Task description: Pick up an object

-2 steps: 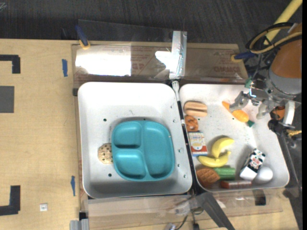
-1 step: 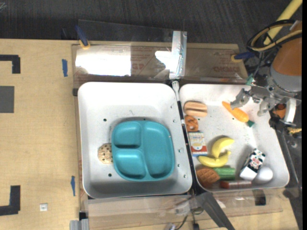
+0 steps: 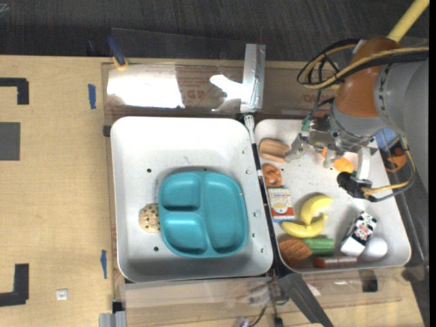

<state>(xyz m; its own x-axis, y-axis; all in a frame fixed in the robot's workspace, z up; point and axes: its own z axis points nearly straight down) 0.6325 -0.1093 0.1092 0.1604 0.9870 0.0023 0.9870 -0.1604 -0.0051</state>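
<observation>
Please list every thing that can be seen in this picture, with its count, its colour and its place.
bins: 2, white, side by side on the bench
divided plate: 1, teal, in the left bin
cookie: 1, tan, left bin, at the plate's left edge
bread roll: 1, light brown, right bin, upper left
pretzel: 1, orange-brown, below the roll
small carton: 1, white and orange, right bin, left side
banana: 1, yellow, middle of the right bin
green piece: 1, below the banana
round brown item: 1, right bin, lower left
black and white item: 1, right bin, lower right
arm: 1, grey with orange band, reaching from the right
gripper: 1, over the right bin's upper part
</observation>
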